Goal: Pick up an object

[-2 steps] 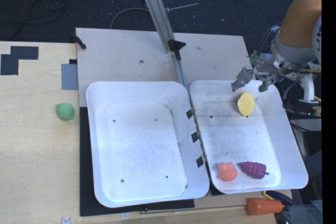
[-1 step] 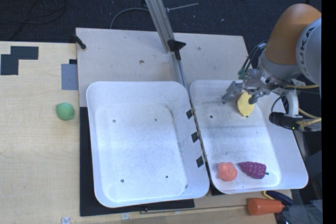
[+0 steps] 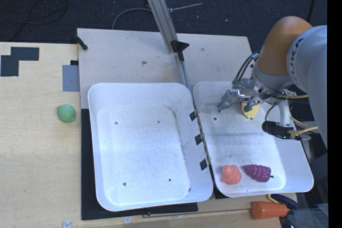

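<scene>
1. We see a green ball (image 3: 66, 113) on the bench, left of the left bin (image 3: 107, 94).
2. In the right bin (image 3: 299, 181), an orange fruit (image 3: 231, 174) lies beside purple grapes (image 3: 257, 172).
3. The gripper (image 3: 239, 102) hangs above that bin's far end, a yellow object (image 3: 249, 109) touching it; we cannot tell its grip.

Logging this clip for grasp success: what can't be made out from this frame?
- Gripper: finger state unclear; wrist and cables crowd it in the camera view.
- Yellow object: partly hidden beneath the gripper; identity and any grasp unclear.
- Orange object outside the right bin: cut off by the arm's dark base.
</scene>
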Motion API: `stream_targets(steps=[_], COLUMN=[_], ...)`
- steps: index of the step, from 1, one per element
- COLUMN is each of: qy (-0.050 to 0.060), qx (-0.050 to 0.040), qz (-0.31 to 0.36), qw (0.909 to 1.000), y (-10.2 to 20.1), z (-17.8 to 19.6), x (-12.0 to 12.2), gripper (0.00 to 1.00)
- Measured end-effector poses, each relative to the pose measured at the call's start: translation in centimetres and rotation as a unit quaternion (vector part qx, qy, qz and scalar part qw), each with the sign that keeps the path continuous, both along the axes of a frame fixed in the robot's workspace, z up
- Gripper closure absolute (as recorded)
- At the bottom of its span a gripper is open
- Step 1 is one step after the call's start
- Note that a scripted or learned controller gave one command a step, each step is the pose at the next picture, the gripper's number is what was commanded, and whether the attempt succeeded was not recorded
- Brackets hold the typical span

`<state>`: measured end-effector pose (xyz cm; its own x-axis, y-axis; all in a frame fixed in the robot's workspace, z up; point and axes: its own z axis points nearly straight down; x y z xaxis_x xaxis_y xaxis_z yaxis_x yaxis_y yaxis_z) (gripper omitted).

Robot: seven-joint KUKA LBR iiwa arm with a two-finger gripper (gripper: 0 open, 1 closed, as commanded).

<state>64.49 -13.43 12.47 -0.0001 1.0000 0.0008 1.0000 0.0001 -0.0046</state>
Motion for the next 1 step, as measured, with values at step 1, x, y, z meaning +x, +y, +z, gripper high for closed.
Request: stream_targets(steps=[1], qy=[-0.001], qx=[-0.0001], qz=[0.001], qw=[1.0], y=[0.09], z=[-3.53], x=[-0.07], gripper=[0.0])
